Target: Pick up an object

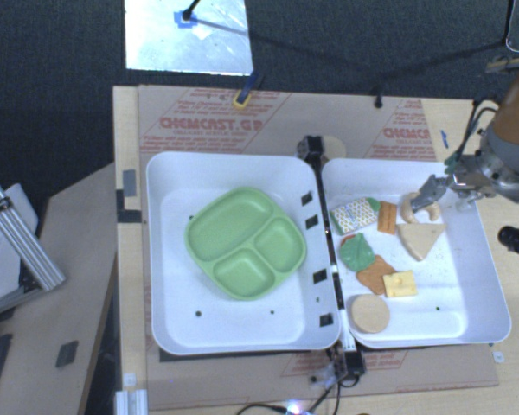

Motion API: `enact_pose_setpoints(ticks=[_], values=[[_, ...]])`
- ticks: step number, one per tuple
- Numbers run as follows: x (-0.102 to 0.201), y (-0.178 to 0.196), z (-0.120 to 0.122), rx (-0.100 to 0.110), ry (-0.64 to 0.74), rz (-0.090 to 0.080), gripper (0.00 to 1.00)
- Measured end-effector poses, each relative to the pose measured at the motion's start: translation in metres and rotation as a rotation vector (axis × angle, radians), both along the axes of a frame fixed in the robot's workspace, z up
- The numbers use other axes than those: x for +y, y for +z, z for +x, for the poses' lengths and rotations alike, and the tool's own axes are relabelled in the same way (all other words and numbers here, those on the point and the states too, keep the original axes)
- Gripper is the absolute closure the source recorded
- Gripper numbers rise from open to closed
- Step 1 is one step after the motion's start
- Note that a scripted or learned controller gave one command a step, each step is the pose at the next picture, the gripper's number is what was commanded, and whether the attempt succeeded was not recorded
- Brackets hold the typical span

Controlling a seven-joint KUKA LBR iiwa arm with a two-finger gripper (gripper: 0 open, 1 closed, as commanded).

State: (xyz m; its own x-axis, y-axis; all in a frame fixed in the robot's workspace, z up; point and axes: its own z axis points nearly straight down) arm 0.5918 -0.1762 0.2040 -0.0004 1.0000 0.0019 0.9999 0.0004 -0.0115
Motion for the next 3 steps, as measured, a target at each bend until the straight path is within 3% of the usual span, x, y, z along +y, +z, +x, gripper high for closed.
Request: enact_pose_setpoints(ticks=[1,3], values=[[0.0,0.008,0.003,-0.013,0.003,-0.002,0.0],[0.0,-0.097,0.014,-0.013,0.002,-0.003,0.0]])
